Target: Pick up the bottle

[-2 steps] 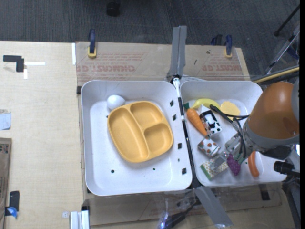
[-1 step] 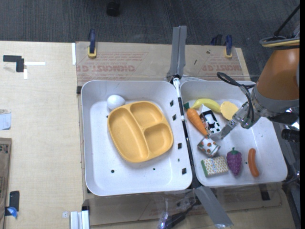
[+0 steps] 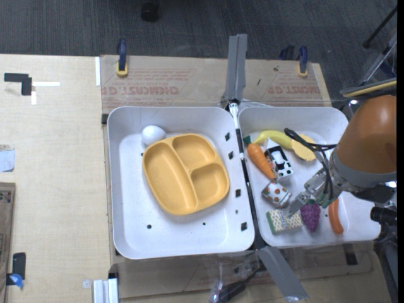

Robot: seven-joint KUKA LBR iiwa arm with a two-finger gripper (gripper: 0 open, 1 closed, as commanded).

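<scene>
In the right bin [image 3: 360, 232], a small black and white object [image 3: 278, 159] that looks like the bottle lies between an orange carrot [image 3: 259, 160] and a banana [image 3: 287, 142]. My gripper [image 3: 299, 202] hangs low over the front part of this bin, in front of and to the right of that object and apart from it. It is next to a small patterned cube [image 3: 276, 194] and just above a green speckled block [image 3: 283, 221] and a purple bunch of grapes [image 3: 310, 216]. The arm's orange band [image 3: 372, 134] covers the bin's right side.
A red-orange sausage-shaped piece [image 3: 335, 218] lies at the right bin's front right. The left bin [image 3: 126, 232] holds a yellow divided plate [image 3: 186, 172] and a white ball [image 3: 153, 133]. A metal divider [image 3: 237, 68] runs between the bins at the back.
</scene>
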